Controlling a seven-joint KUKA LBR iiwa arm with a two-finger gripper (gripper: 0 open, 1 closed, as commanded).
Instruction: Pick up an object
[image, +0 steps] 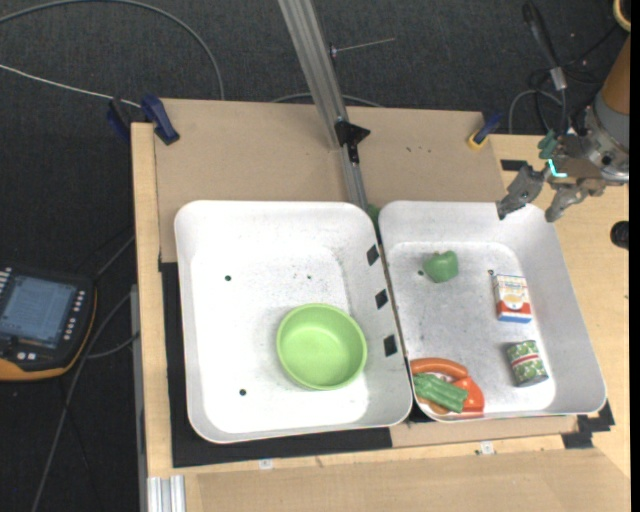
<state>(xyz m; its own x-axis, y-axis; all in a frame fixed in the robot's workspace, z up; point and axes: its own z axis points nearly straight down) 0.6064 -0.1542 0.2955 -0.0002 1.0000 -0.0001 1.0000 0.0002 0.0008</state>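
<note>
Arm (618, 80) cut off by right edge above right bin (570, 300); you see wrist only. Carton (512, 298) and can (526, 362) labels in that bin too small to read. Pendant (40, 320) cropped at left edge.

1. Bench (250, 140): matt, wood-like board
2. Two bins (210, 240): smooth white plastic, finely speckled
3. Green bowl (320, 346): smooth plastic, slight sheen
4. Small carton (513, 298): printed paper
5. Slanting rail (315, 60): bare grey metal
</note>
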